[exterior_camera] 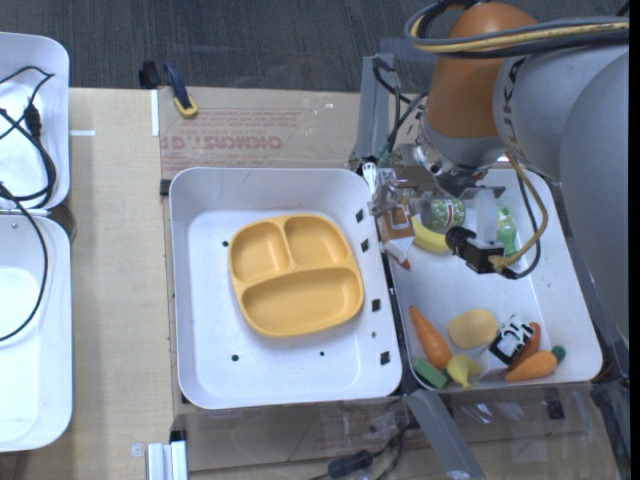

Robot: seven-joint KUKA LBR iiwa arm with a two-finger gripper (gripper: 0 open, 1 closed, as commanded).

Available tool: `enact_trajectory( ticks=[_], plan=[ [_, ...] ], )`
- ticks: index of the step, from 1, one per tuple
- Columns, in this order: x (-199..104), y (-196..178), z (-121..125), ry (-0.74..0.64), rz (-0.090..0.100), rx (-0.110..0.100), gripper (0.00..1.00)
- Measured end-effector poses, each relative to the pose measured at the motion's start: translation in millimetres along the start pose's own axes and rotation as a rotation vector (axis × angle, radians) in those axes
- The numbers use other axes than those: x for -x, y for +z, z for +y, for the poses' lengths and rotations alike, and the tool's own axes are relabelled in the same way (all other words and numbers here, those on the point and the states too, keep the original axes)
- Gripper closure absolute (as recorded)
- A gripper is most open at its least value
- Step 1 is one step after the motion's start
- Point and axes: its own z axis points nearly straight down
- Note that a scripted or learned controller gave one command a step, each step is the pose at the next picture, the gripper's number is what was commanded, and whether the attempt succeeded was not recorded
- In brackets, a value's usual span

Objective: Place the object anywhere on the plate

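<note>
Picking seems underway: gripper (432, 220) hovers right of the plate (296, 273) over a banana (431, 239), jaws' state unclear; next, secure it.

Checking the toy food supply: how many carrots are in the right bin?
2. One carrot lies near the bin's left wall; another carrot sits at its front right corner. The arm may hide more.

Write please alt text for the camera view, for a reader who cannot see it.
A grey arm with an orange band hangs its tool over the right bin, which holds toy food, including two carrots and a lemon. The left bin holds a yellow divided plate.
</note>
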Motion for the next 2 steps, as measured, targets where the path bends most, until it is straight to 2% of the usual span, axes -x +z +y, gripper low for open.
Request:
enact_trajectory(
  ticks=[1, 2],
  plan=[
    [-55, 13, -32, -0.175, 0.0, -0.001, 1.0],
    [-76, 62, -22, 0.073, 0.0, -0.002, 1.0]
  ],
)
